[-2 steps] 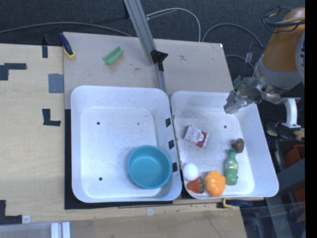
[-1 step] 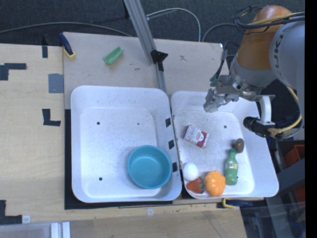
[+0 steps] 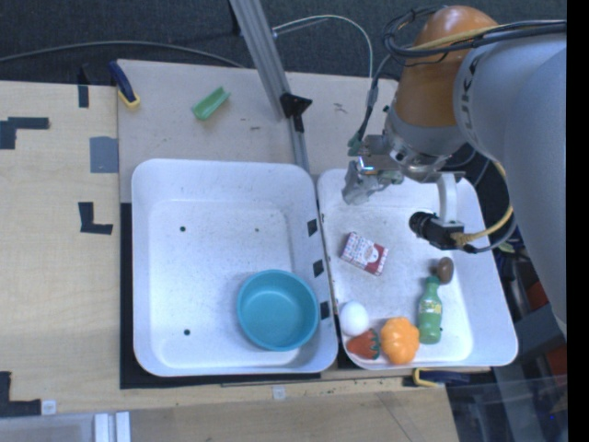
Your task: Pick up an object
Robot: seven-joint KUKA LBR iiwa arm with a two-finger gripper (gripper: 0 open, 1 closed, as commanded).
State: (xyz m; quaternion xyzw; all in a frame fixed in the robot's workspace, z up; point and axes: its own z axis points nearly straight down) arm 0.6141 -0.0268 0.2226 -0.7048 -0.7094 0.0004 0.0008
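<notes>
Over the far end of the right bin (image 3: 479, 339), the gripper (image 3: 361, 188) is seen hanging from the grey arm (image 3: 515, 81), whose orange band (image 3: 442, 72) sits just above the wrist. Whether the fingers are apart or together cannot be told from this angle, and nothing is seen between them. Below the gripper, toward the near side of the same bin, a small red and white carton (image 3: 364, 253) is laid flat on the bin floor. Further toward the near rim, a white egg (image 3: 354, 318), a red piece of toy food (image 3: 364, 343) and an orange pepper (image 3: 399, 340) are grouped close together, with the red piece touching the pepper. A green bottle (image 3: 430, 308) is placed just beside the pepper, and a small brown object (image 3: 444, 269) is found just beyond the bottle's cap. In the left bin (image 3: 156, 247), a blue bowl (image 3: 277, 309) is set upright near the near right corner. On the table (image 3: 55, 201) beyond the bins, a green block (image 3: 210, 104) is left lying well apart from everything else.
</notes>
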